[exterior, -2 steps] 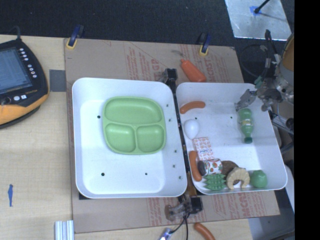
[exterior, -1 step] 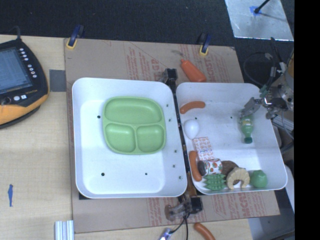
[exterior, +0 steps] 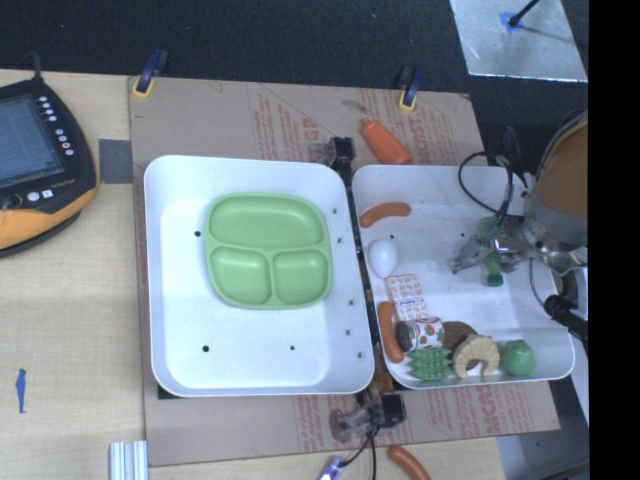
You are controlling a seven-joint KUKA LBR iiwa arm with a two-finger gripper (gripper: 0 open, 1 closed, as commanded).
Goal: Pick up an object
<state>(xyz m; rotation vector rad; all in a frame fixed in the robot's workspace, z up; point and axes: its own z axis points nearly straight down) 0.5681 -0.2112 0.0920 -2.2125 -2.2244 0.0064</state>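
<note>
White egg (exterior: 383, 258) sits in right bin (exterior: 440, 183) nr left wall; prob. light, smooth, slippery, so grip across widest part. Gripper (exterior: 470, 261) low over bin; open/closed can't tell.

Left bin (exterior: 170, 268) holds a green divided plate (exterior: 268, 249). Cardboard sheet (exterior: 290, 118) under both bins, fixed by two blue-yellow clamps (exterior: 150, 73) at far edge. Teach pendant (exterior: 40, 163) lies on the wooden bench (exterior: 60, 368), left of the cardboard.
</note>
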